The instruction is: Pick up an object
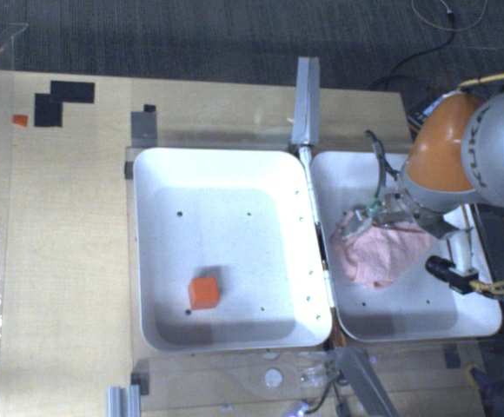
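Observation:
A small orange cube (204,293) lies in the left white bin (156,233), toward its front left. A crumpled pink cloth (381,257) rests in the middle of the right white bin (408,324). My gripper (369,215) reaches in from the right and sits low at the cloth's upper left edge, touching or just above it. The grey arm with its orange band (443,150) hangs over the right bin's back right part and hides the floor there.
A metal divider post (306,102) stands behind the seam between the two bins. A black cable and connector (450,272) run along the arm over the right bin's right side. Black markers (59,101) lie on the wooden bench at far left.

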Motion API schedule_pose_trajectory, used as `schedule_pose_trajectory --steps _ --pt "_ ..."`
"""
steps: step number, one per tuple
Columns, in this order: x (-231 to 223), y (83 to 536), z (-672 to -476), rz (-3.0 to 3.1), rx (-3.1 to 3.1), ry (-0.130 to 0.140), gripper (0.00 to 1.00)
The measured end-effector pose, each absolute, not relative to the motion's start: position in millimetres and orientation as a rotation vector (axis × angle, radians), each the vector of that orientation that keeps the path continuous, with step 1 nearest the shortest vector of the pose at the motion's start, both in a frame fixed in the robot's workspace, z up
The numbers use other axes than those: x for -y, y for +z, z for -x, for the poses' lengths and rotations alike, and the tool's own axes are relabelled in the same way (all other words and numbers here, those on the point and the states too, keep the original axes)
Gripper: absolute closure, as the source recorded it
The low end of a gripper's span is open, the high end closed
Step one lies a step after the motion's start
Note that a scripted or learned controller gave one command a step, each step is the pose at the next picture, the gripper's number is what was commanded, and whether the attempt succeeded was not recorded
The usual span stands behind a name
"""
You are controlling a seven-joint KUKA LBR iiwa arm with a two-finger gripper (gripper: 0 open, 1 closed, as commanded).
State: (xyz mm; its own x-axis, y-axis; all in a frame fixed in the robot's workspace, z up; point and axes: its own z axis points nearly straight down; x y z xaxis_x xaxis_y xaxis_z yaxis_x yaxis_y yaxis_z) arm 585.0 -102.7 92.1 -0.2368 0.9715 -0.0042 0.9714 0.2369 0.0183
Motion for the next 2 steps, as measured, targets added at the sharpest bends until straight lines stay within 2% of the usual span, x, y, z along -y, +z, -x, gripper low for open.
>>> schedule_pose_trajectory --steps 1,2 --pt "86 91 -643.4 -2.071 -2.348 0.015 0.0" --pt "125 92 -592.7 -2.023 -2.386 0.012 0.0"
